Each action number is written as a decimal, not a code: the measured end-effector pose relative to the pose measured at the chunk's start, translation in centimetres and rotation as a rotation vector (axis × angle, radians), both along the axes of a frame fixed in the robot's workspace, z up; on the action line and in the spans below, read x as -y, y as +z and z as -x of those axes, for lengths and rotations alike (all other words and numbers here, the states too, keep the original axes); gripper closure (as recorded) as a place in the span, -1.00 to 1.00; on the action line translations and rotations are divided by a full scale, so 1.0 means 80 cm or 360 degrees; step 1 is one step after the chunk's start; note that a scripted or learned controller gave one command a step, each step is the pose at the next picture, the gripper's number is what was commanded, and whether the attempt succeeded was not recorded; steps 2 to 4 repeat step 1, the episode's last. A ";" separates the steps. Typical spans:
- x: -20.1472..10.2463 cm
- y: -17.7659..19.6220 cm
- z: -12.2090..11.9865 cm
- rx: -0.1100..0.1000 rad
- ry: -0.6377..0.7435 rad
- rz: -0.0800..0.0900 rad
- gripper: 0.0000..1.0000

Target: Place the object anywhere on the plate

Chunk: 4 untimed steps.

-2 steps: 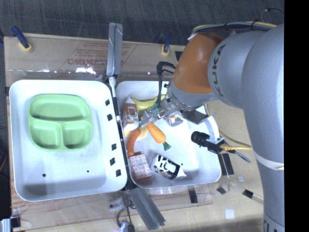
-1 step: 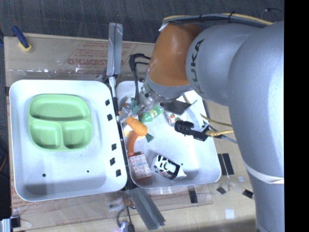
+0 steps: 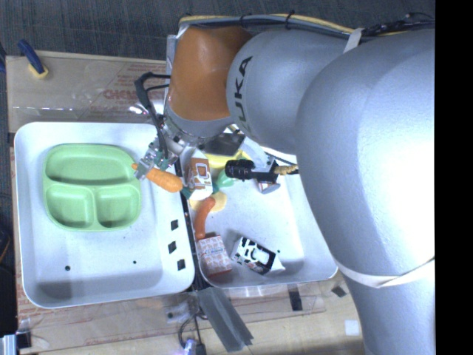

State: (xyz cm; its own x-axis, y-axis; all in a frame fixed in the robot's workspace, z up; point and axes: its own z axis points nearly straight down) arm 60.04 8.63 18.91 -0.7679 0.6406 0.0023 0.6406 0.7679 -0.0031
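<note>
From my feed, the gripper [image 3: 157,163] sits over the ridge between the bins, its fingers pinching a smooth orange toy carrot [image 3: 163,180] by the green-topped end. The carrot lies level, just right of the matte green three-compartment plate [image 3: 92,186] in the left bin [image 3: 96,272]. A boxy carton [image 3: 212,253] lies in the right bin [image 3: 299,228].

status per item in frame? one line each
green plate: flat in the left bin, three compartments, nothing on it
carrot: at the pincer tip, over the left bin's right edge beside the plate; grip unclear
sausage: lying in the right bin
brown carton: lying in the right bin, near front wall
black-and-white pack: lying beside the carton
</note>
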 end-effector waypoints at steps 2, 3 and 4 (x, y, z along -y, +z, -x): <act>0.000 0.000 0.000 0.0000 0.0000 0.0000 -1.00; 0.000 0.000 0.000 0.0000 0.0000 0.0000 -1.00; 0.000 0.000 0.000 0.0000 0.0000 0.0000 -1.00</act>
